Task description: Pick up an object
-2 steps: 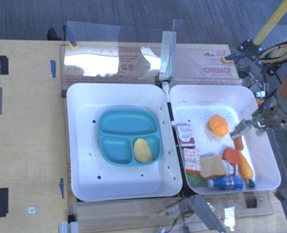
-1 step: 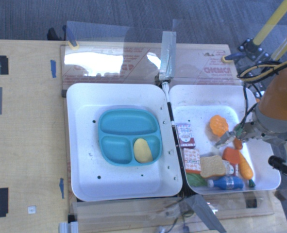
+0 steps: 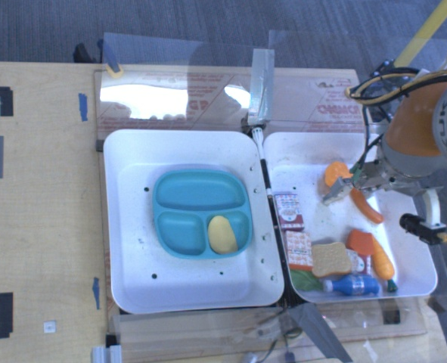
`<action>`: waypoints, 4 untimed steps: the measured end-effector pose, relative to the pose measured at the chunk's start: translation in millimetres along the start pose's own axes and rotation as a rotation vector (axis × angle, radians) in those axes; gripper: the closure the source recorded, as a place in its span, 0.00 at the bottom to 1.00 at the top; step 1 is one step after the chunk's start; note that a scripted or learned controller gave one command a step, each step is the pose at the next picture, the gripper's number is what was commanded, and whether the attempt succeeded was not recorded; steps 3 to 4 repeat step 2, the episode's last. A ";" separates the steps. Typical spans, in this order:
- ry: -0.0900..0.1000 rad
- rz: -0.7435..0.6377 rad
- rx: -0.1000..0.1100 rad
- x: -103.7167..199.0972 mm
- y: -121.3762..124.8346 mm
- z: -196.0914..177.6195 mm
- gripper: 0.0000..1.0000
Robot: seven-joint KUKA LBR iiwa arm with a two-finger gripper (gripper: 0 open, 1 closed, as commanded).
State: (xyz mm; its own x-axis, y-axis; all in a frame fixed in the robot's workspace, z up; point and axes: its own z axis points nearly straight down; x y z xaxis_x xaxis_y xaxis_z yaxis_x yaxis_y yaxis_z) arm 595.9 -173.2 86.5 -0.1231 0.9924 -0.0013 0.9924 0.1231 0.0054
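My gripper [image 3: 341, 190] is low in the right bin [image 3: 306, 153], in its upper middle part. It sits between a round orange fruit [image 3: 333, 173] just above it and a long orange-red pepper [image 3: 368, 209] just below and to its right. It is close to both; whether it touches either is unclear. Nothing is visibly held in it.
The right bin's lower part holds a sachet [image 3: 287, 209], a second packet [image 3: 297, 248], a bread slice [image 3: 331, 259], a red block [image 3: 359, 242], a carrot [image 3: 383, 264], a blue bottle [image 3: 353, 285] and a green item [image 3: 305, 280]. In the left bin [image 3: 125, 203], a blue divided plate [image 3: 197, 195] carries a yellow lemon [image 3: 221, 234].
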 end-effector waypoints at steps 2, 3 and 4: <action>0.002 -0.050 -0.006 106.1 40.2 -103.2 1.00; 0.002 -0.050 -0.006 106.1 40.2 -103.2 1.00; 0.002 -0.050 -0.006 106.1 40.2 -103.2 1.00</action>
